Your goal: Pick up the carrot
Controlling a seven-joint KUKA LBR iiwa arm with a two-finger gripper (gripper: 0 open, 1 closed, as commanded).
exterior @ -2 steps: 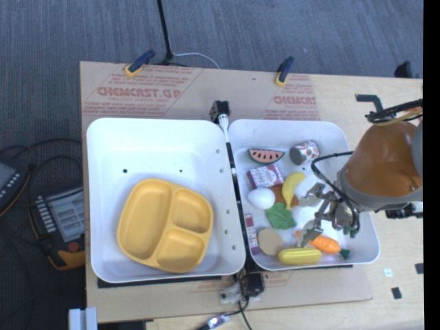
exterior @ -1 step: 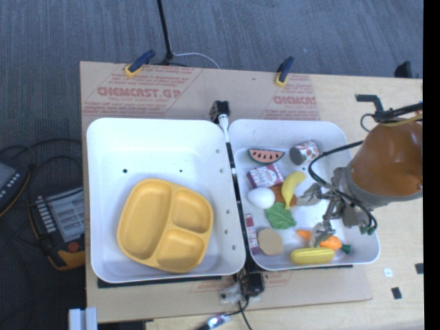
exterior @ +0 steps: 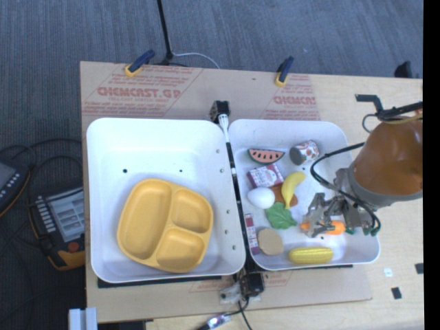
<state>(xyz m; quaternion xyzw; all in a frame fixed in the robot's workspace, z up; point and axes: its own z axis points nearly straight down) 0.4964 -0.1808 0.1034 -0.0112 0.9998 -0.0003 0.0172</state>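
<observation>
small orange carrot [exterior: 333,228], partly hidden

The carrot [exterior: 332,228] is largely covered by the gripper [exterior: 320,220] in the lower right of the frame; only an orange stub is seen, and whether it lies between the fingers cannot be told. Part of the right bin [exterior: 357,256] is hidden by the arm [exterior: 388,160], which is cut off at the right edge. The small packet [exterior: 265,177] near the frame's centre is too blurred for its print to be read. A dark device [exterior: 10,179] is cut off by the left edge, and a black stand [exterior: 161,16] by the top edge
</observation>
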